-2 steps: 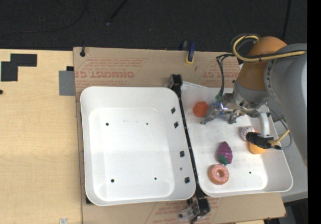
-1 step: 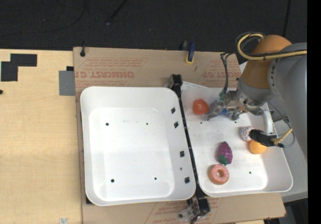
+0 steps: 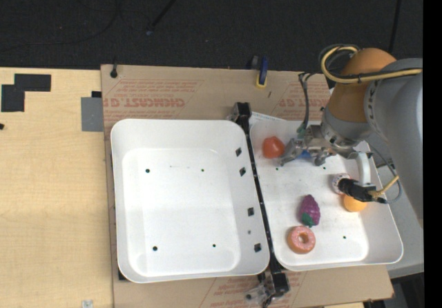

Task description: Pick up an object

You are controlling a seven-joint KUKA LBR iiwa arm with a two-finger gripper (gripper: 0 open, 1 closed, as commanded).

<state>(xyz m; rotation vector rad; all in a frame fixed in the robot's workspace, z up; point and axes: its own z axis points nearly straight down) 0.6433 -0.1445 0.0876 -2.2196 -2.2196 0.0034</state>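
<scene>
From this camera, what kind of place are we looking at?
Likely a robot lab's grasping test bench, not a home or shop. Signs: two white bins on a cardboard sheet, an industrial arm over toy items like a doughnut, and loose cables on the dark floor.

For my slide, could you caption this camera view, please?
Gripper low in right bin, beside red object; purple, donut and orange nearby.

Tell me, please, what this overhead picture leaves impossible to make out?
- Gripper: too small and cluttered in the camera view to tell open from shut.
- Orange object: partly covered by cabling.
- Right bin: its upper right is covered by the arm.
- Red object: too blurred to identify.
</scene>
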